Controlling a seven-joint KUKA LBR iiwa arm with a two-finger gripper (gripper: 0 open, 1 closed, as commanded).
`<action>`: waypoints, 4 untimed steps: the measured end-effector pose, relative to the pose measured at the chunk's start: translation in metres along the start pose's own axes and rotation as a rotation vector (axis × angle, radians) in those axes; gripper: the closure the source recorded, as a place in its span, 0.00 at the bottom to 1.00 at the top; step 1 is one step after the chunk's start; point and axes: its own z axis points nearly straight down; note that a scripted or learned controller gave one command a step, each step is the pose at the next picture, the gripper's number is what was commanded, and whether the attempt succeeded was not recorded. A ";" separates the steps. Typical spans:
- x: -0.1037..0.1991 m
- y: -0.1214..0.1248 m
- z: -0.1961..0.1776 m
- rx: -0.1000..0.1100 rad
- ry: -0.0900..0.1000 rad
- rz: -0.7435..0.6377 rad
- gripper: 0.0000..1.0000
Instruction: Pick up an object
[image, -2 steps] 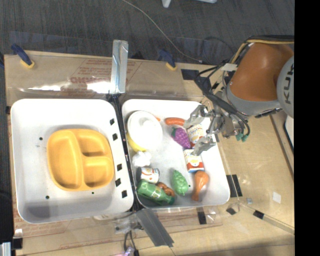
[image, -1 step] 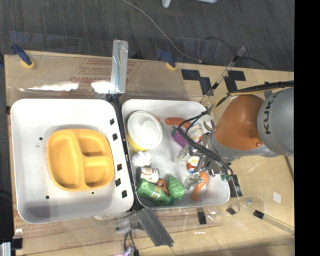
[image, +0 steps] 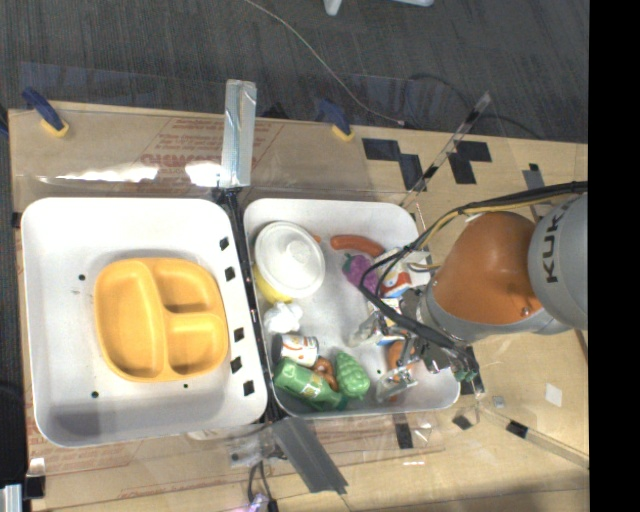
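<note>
your gripper (image: 400, 362) sits low over right bin (image: 330, 212) near its front right corner, among clutter; finger state: cannot tell. nearest candidates: green toys (image: 318, 382) along front wall, sausage (image: 356, 243) near back wall. yellow divided tray (image: 160, 317) fills left bin (image: 50, 300), too wide to pinch.

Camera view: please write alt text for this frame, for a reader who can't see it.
A grey arm with an orange band reaches from the right into the right white bin, its pincer low among small items: a white bowl, a sausage-like piece and green toys. The left white bin holds a yellow divided tray.
</note>
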 end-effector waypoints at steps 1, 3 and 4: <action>-0.006 -0.001 0.000 0.002 -0.003 -0.104 0.00; -0.014 0.001 -0.011 0.006 -0.011 -0.165 1.00; -0.020 0.036 -0.110 0.004 -0.007 -0.082 1.00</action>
